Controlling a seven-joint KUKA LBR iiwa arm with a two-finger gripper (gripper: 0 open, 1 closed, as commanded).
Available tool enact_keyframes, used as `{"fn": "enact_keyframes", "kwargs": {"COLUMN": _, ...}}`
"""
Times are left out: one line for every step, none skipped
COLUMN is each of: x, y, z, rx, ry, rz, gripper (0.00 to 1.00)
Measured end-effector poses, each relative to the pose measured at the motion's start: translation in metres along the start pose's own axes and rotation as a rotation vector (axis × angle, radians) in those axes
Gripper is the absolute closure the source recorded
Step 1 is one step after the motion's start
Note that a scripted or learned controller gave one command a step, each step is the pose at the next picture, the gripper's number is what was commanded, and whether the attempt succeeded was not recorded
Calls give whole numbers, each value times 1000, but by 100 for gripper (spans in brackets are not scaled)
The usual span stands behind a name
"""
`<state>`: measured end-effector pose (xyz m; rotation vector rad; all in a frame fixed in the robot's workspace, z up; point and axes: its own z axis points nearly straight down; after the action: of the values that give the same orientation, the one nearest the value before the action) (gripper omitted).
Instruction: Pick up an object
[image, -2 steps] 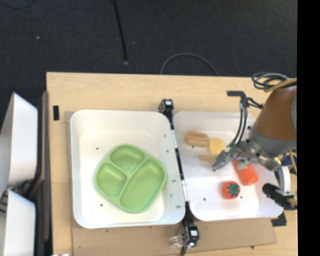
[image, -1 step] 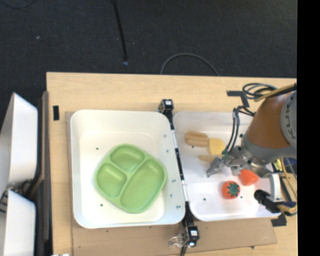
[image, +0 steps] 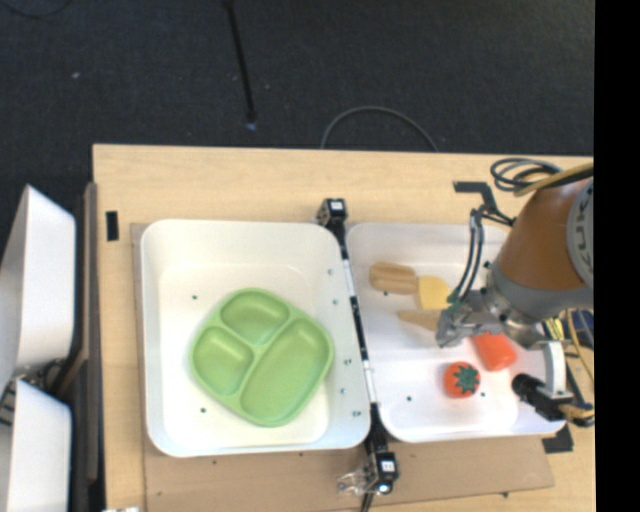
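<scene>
Two white bins sit side by side on the bench. The left bin (image: 160, 300) carries a green divided plate (image: 262, 355) lying flat near its middle: light moulded plastic by the look of it, stiff and smooth, best taken at the raised rim, since the shallow wells offer nothing to pinch. The right bin (image: 420, 415) holds the smaller pieces. Toward its far edge lies a tan wooden block (image: 392, 278), just beside a yellow piece (image: 434, 292); both look rigid and light, the block easiest gripped across its short sides. Near the front edge sits a small red tomato toy (image: 461, 380), round and probably slippery, so a grip across its widest part seems safest. An orange piece (image: 494, 351) lies just beside it, partly under the arm. The gripper (image: 455, 328) hangs low over the middle of the right bin; whether it is spread or closed cannot be made out.
</scene>
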<state>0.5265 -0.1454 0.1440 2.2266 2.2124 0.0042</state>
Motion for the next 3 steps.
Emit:
{"fn": "enact_keyframes", "kwargs": {"x": 0, "y": 8, "z": -63, "rx": -4, "ry": -2, "rz": -10, "gripper": 100}}
{"fn": "enact_keyframes", "kwargs": {"x": -1, "y": 10, "z": -102, "rx": -3, "ry": -1, "rz": -10, "gripper": 100}}
{"fn": "enact_keyframes", "kwargs": {"x": 45, "y": 26, "z": -111, "rx": 1, "ry": 1, "rz": -14, "gripper": 100}}
